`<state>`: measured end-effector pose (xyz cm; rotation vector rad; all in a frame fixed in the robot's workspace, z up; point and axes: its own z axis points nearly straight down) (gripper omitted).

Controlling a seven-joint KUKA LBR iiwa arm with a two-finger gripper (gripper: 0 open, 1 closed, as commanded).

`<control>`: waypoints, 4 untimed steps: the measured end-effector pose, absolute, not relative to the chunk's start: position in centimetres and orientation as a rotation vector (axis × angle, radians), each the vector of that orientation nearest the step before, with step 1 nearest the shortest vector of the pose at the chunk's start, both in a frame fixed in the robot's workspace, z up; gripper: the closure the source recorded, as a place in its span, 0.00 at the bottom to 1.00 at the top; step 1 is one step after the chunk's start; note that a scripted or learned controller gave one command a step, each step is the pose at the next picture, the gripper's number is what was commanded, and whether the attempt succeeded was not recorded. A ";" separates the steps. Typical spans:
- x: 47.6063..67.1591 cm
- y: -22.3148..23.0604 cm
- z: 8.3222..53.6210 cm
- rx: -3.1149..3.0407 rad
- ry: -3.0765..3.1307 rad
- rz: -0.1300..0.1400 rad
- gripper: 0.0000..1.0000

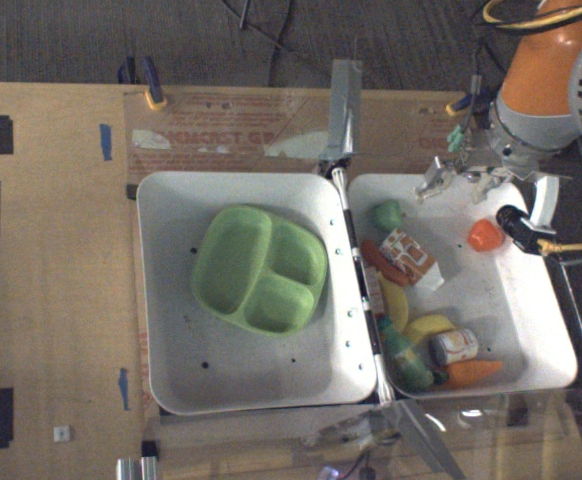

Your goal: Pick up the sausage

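Note:
The sausage (378, 261) is a reddish-brown link lying near the left wall of the right bin (531, 318), its right end tucked under a small juice carton (408, 254). My gripper (462, 182) hangs over the far edge of the right bin, up and to the right of the sausage and well apart from it. Its two metal fingers (433, 181) stand spread open with nothing between them.
The right bin also holds a green round piece (388, 214), an orange cup (485, 235), a banana (397, 306), a can (454, 347), a carrot (474, 371) and a green vegetable (409, 364). A green divided plate (261, 268) lies in the left bin (171, 348).

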<state>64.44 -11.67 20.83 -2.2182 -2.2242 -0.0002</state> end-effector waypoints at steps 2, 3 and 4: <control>66.7 -16.8 8.7 -2.631 -1.714 0.005 0.00; 59.9 -18.5 8.8 -2.822 -1.377 0.000 0.00; 65.5 -17.1 8.7 -2.960 -1.057 0.002 0.00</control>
